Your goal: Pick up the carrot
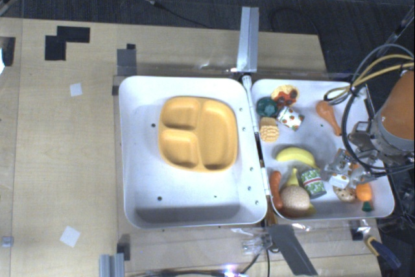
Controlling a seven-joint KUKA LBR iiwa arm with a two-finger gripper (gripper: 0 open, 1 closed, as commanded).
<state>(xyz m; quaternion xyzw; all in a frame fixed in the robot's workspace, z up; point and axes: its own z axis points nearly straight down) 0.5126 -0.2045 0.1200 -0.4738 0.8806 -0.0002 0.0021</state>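
Carrot point(275, 183): short orange-red stick, lying at 7 o'clock in the right bin point(382, 207), against its left wall, touching a brown potato point(295, 199). Gripper point(343, 168) sits low at approx 4 o'clock, well apart from carrot; can't tell if it's open or closed. Banana point(296, 155) lies btwn them.

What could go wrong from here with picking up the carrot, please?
1. The carrot lies against the right bin's left wall, leaving little room for a finger on that side.
2. A brown potato-like item and the green can crowd it, so a grasp may catch them instead.
3. The gripper sits across the bin; the banana lies near its path.
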